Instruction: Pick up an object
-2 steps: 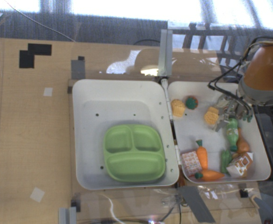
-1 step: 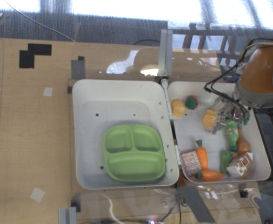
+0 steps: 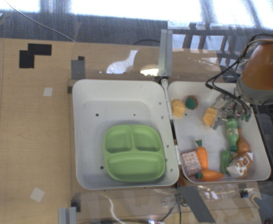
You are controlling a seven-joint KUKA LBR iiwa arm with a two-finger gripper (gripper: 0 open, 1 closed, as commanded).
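Yellow corn piece [image 3: 210, 116] lies tilted, long axis up-right, touching the gripper [image 3: 226, 111]; its grip state is unclear.

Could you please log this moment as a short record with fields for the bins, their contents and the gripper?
left bin: holds a green divided plate
right bin: toy food, including two carrots, a green bottle, a small carton, a snack packet, a yellow piece and a dark green ball
gripper: low over the right bin's upper part, beside a yellow corn-like piece
grasp: cannot tell
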